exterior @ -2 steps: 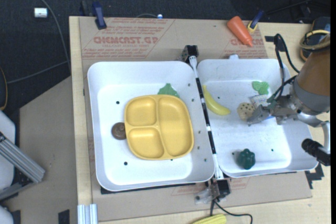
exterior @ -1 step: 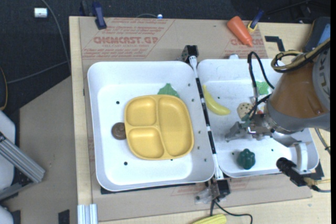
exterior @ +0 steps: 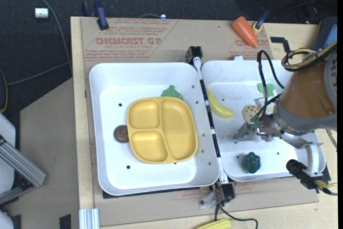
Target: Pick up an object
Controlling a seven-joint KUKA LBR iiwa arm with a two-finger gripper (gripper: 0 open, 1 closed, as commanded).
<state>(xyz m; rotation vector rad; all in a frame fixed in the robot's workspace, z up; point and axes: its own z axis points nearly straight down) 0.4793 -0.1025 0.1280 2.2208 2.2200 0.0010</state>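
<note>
1. I take the banana [exterior: 220, 105] in the right bin [exterior: 236, 69] as my landmark. It lies against that bin's left wall, just across the divider from the yellow divided plate [exterior: 162, 130] that sits in the left bin [exterior: 102, 115].
2. My gripper [exterior: 247, 131] hangs to the right of the banana and a little nearer the front edge, low over the bin floor. I judge it is there because the loose pieces cluster on this side.
3. Whether the fingers are released or clenched, I cannot tell; the wrist and cables hide too much of them. I see nothing between them, so I count nothing as held.
4. A small beige, spotted piece [exterior: 249, 112] lies just right of the banana, close beside the gripper, and looks the likeliest target.
5. A dark green piece [exterior: 251, 162] rests further toward the front of the bin, well apart from the banana and free of the walls.
6. A brown disc [exterior: 121, 133] and a green leafy piece [exterior: 171, 92] flank the plate, far left of the banana, an awkward reach from the right.
</note>
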